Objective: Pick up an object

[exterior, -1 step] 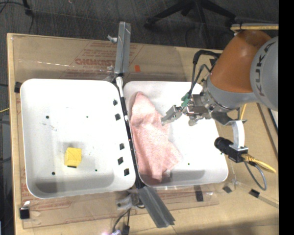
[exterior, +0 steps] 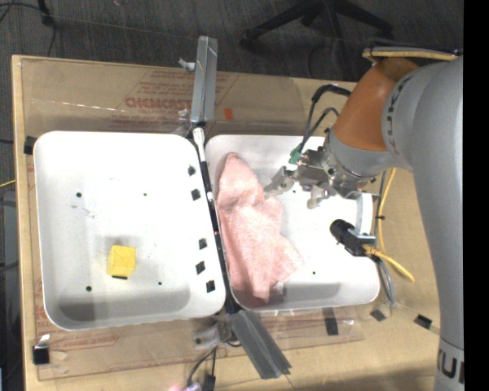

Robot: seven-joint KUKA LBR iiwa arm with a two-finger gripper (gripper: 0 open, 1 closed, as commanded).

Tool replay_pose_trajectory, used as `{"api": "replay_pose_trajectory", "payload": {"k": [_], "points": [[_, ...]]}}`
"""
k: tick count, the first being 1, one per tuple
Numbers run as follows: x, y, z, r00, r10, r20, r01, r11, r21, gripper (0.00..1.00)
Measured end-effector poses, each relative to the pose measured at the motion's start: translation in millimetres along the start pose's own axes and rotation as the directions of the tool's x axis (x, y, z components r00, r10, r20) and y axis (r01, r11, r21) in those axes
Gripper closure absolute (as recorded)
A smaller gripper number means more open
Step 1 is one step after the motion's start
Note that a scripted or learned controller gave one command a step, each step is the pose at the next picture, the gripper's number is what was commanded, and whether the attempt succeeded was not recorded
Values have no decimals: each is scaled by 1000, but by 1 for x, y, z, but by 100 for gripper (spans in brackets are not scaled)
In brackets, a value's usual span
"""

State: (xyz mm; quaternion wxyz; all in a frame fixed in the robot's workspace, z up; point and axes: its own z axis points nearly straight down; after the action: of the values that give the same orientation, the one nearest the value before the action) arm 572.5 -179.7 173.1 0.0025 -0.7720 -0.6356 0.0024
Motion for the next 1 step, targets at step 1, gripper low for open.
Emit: {"api": "replay_pose_trajectory", "payload": {"k": [1], "points": [[54,70,82,959,-285,1,285,959,-4,0]]}}
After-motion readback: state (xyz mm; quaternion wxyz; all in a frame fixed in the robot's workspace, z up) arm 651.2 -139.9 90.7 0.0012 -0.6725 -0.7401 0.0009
